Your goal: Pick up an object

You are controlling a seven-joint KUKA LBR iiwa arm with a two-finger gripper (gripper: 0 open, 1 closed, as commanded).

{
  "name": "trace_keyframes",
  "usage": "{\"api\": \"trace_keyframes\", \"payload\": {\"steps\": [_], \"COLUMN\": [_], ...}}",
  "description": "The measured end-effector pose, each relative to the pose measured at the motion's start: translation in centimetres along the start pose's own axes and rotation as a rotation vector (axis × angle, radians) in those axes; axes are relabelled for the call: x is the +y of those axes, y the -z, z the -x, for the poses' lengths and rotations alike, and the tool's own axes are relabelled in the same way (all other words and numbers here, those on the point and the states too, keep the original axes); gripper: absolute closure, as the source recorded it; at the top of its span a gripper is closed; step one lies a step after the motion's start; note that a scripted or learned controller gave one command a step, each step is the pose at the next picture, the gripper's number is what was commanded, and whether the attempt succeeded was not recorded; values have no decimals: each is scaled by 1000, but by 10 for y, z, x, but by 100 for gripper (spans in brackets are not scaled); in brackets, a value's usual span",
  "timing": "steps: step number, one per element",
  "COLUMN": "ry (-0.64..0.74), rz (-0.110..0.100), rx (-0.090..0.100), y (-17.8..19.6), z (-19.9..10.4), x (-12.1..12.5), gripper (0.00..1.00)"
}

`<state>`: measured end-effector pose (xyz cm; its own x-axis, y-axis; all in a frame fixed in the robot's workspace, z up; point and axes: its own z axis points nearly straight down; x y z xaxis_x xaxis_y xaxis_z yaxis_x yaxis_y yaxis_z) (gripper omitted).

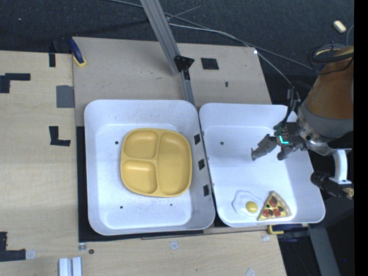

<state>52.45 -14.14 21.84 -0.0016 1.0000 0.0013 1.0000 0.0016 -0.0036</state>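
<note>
Two shallow white bins side by side on the table (34, 154).

Left bin (103, 211): holds one yellow divided plate (156, 162), three compartments, lying flat roughly in the middle of the bin floor. Nothing sits in any compartment. The plate is apart from all four bin walls.

Right bin (241, 119): two small items, both down at the near edge. A toy fried egg (247, 204), white with a yellow yolk, lies flat near the lower left of this bin. Just beside it, on its right, lies a toy pizza slice (274, 207) with a tan crust and red and dark toppings, its point facing up-left. Egg and slice are very close; cannot tell if they touch. The rest of this bin's floor is bare white.

The arm (330, 105) comes in from the right, orange band above the grey wrist. The tool (269, 148) hangs over the right bin's middle-right area, well apart from egg and slice, pointing left. A small teal light shows on the wrist. Its two dark fingers (261, 148) look spread apart, with nothing between them. Cannot tell whether it touches the bin floor or hovers.

A metal pole (167, 33) crosses the table above the bins. Black tape marks lie on the left.
</note>
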Motion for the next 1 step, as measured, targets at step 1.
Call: {"api": "trace_keyframes", "payload": {"steps": [1], "ry": [0], "rz": [1], "rx": [0], "y": [1], "z": [0], "x": [0], "gripper": [0]}}
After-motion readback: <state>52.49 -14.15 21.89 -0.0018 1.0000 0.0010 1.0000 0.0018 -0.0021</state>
